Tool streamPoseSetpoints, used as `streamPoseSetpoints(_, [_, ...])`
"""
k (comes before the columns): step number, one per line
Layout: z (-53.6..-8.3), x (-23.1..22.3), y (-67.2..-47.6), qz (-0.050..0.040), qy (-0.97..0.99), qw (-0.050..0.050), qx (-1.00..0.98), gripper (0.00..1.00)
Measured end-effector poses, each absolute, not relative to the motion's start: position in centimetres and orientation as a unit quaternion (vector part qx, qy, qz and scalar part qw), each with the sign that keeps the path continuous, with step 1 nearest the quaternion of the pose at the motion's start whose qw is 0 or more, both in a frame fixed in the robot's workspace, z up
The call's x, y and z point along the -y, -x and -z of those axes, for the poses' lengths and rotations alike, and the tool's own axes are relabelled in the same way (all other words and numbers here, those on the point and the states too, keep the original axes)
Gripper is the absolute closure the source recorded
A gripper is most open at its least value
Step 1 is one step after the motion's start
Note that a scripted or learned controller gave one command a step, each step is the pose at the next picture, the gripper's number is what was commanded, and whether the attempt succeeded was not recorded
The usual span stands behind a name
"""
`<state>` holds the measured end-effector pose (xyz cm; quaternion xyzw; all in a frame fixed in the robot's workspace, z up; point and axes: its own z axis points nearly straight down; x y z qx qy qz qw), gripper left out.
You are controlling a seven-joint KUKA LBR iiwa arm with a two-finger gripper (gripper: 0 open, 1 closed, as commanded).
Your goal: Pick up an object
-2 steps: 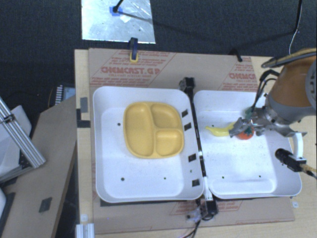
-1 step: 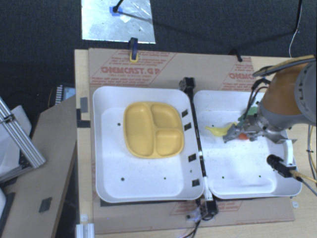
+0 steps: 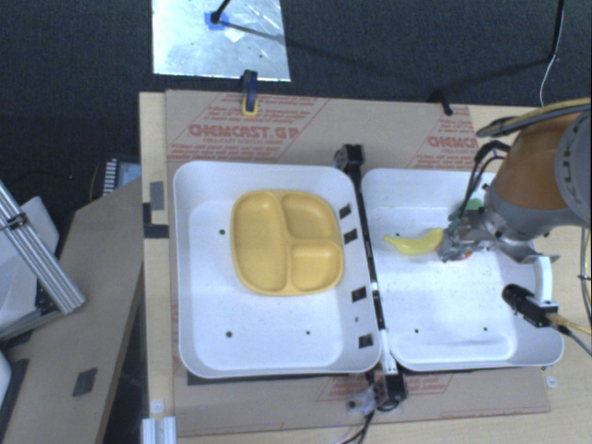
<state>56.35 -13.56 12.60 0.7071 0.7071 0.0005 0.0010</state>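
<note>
Both white bins (image 3: 277, 363) sit side by side, gripper (image 3: 450, 245) low against a banana (image 3: 413, 242), its grip seemingly too blurred to tell.

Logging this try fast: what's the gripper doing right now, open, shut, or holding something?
Gripper: low in the right bin, at the banana's right end; grip state cannot be told.
</note>
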Motion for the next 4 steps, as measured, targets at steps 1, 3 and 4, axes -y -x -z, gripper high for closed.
streamPoseSetpoints(1, [-17.9,14.2,-57.4,-0.0018,-0.706,0.003,-0.708,1.0])
streamPoseSetpoints(3, [-21.6,9.1,-57.9,-0.0016,-0.704,0.001,-0.711,1.0])
streamPoseSetpoints(4, [-22.7,4.0,-58.2,-0.0016,-0.703,0.001,-0.711,1.0])
